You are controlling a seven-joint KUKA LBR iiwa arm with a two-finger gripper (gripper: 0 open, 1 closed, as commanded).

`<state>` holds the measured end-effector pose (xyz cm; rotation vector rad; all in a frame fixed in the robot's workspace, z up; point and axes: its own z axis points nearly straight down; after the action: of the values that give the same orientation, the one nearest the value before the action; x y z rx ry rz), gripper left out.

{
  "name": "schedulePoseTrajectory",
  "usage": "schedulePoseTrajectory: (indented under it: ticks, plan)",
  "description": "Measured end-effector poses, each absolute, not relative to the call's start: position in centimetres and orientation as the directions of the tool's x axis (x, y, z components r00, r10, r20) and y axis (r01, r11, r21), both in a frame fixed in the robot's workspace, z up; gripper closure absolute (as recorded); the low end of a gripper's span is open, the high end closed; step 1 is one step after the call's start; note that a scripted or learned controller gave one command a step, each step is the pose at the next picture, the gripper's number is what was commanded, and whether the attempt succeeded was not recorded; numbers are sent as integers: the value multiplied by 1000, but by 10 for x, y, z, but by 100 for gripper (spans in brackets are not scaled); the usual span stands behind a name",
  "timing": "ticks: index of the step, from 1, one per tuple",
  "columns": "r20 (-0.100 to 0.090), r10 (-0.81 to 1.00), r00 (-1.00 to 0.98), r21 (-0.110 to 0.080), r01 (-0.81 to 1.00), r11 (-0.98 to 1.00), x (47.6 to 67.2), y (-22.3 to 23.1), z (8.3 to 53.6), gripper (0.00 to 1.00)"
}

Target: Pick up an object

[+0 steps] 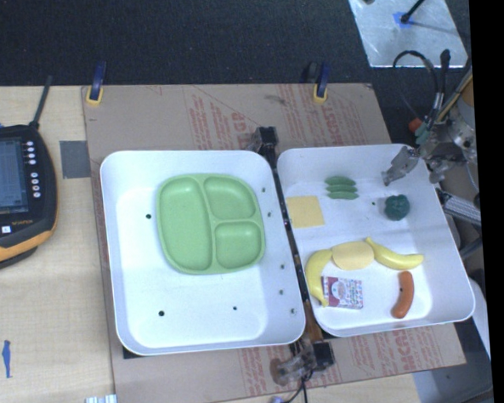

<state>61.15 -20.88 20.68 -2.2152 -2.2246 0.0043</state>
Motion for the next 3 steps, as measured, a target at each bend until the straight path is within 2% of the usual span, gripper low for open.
schedulePoseTrajectory:
  ticks: [1,2,3]
  plan:
    - [0,1000,-7,-7,1000,7,622,-211,90,0]
    - [-1,1000,-10,-4,1000,10,623,-212,103,100]
    - [-1,1000,-10,-4,1000,10,623,-212,102,0]
